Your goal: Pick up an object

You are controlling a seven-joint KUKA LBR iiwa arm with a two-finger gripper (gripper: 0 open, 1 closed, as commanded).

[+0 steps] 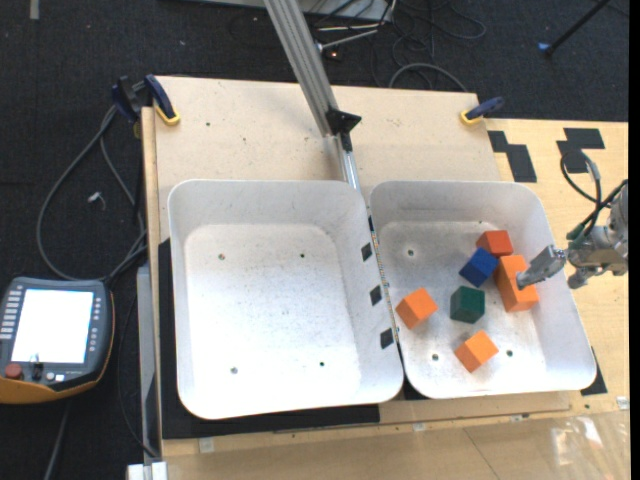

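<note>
Dark carpet strewn with cables surrounded the pale wooden desk [260, 128], which carried two shallow white plastic bins side by side. All places below are given from the right-hand white bin [560, 358]. Inside it lay six small blocks: an orange cube [417, 307] near its left wall, a dark green cube [467, 304] at its middle, a second orange cube [477, 350] toward its front, a blue cube [479, 266] and a small orange block [495, 241] toward its back, and a taller orange block [516, 286] by its right wall. At that right wall the grey metal claw [542, 267] hung just beside the taller orange block; whether it was spread or closed could not be told, and nothing was seen gripped in it. The left-hand white bin [190, 218] sat just beyond the landmark's left wall.

The blocks looked light, rigid and hard-edged, likely wood or foam, unlikely to crush but apt to skid on smooth plastic. The front orange cube, standing apart from its neighbours, appeared the easiest target, best pinched across two opposite flat faces; the cluster at the back left little room beside each piece.
</note>
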